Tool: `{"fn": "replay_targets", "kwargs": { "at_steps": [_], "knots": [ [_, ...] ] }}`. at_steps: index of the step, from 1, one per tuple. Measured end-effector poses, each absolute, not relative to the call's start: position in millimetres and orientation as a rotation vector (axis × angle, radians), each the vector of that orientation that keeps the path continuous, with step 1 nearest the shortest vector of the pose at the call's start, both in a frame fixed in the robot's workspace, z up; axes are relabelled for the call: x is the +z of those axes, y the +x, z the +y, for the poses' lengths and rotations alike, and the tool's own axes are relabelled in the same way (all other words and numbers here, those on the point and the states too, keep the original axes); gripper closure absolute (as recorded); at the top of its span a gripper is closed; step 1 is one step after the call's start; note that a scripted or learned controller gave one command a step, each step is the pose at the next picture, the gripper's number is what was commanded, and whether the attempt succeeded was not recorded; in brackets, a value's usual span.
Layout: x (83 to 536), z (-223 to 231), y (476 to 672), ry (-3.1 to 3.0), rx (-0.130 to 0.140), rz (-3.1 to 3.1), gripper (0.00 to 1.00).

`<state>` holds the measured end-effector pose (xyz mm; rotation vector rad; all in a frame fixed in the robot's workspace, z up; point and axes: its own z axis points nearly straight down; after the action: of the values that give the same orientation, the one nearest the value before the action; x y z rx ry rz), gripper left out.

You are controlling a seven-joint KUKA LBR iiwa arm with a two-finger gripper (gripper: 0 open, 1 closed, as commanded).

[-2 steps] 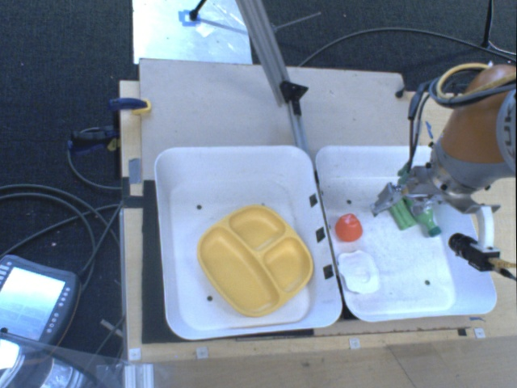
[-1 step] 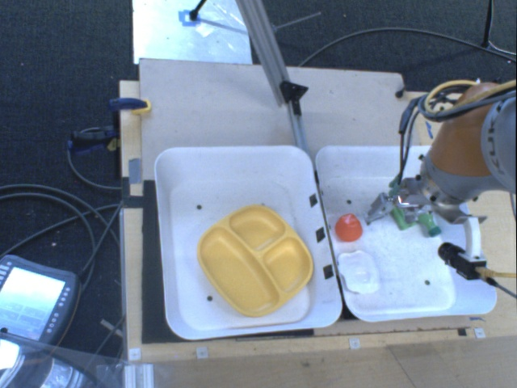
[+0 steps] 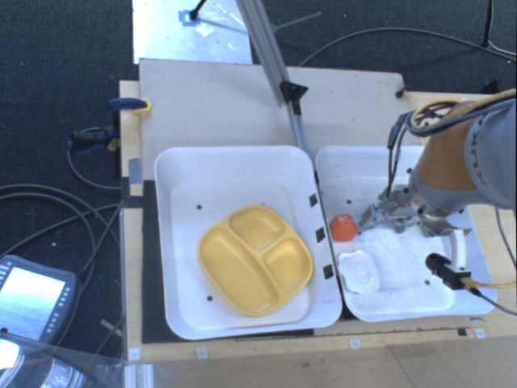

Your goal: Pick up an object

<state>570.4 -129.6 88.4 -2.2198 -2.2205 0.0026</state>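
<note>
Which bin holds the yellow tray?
The left bin: the yellow tray lies in it. The right bin holds a small orange object and a white one.

Even overhead light washed out the white bins (image 3: 242, 164); shadows stayed faint, and detail looked soft and grainy.

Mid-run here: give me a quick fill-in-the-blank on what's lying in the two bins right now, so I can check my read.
1. The yellow divided tray lies in the ____ bin.
2. The tray has ____ compartments.
3. The small orange object lies in the right bin, close to its ____ wall.
4. The white object lies nearer the camera than the ____ object.

Missing words: left; three; left; orange
</note>
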Motion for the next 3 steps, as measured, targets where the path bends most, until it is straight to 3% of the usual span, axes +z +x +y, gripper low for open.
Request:
{"fn": "replay_targets", "kwargs": {
  "at_steps": [1,3],
  "knots": [
    [101,-129,571.9,-2.224,-0.003,-2.222,1.00],
    [205,-119,583.8,-2.218,-0.006,-2.233,1.00]
  ]
}}
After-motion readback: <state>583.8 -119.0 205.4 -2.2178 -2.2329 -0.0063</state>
